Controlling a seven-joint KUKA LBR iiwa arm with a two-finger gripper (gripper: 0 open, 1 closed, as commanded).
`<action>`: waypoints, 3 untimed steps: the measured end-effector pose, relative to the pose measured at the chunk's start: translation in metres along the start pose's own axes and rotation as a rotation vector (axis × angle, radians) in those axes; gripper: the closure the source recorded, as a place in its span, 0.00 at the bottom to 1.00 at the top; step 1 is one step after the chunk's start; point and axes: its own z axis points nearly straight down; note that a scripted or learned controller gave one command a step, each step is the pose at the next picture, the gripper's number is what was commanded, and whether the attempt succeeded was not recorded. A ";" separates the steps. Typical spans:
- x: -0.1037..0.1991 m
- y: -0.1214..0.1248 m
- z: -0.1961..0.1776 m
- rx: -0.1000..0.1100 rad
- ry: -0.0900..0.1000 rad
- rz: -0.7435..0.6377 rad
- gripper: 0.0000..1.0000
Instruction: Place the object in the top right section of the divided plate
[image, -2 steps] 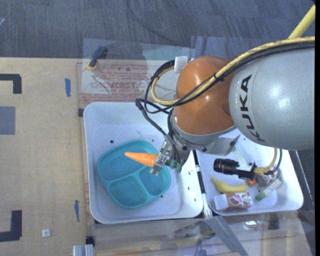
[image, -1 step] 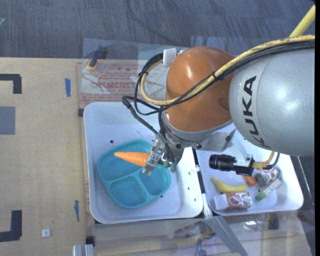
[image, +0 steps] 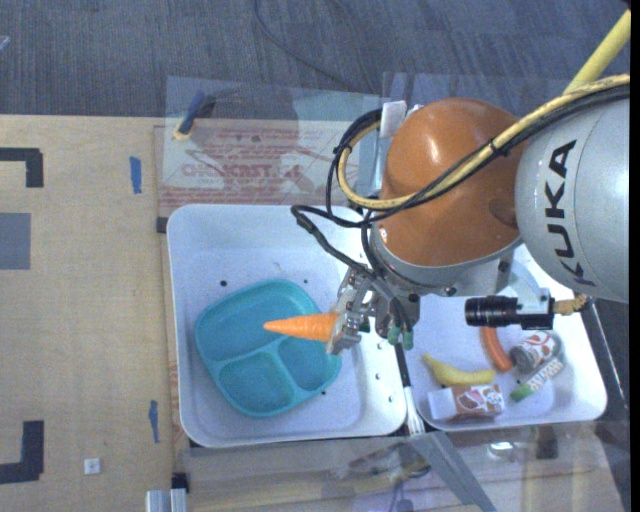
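Orange carrot (image: 300, 326) sits pinched by its thick end in the gripper (image: 347, 330), its tip pointing left over the teal divided plate (image: 262, 352) in the left bin (image: 190, 240). "KUKA" reads in black on the grey arm (image: 580, 200). The right bin (image: 590, 395) holds a banana (image: 458, 373) and small labelled packets (image: 470, 402), their print too small to read.

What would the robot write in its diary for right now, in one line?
gripper: shut on orange toy carrot | carrot: over teal divided plate | plate: in left white bin | release: not yet

A pale wooden table (image: 80, 300) carries black corner markings (image: 28, 165) and bits of blue tape (image: 136, 175). Beyond its far edge lies dark grey carpet (image: 200, 40).
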 end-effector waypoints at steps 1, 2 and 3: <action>-0.022 0.017 0.051 0.000 0.000 -0.036 1.00; -0.067 0.079 0.075 -0.003 -0.004 0.043 1.00; -0.038 0.055 0.049 -0.001 0.000 -0.364 1.00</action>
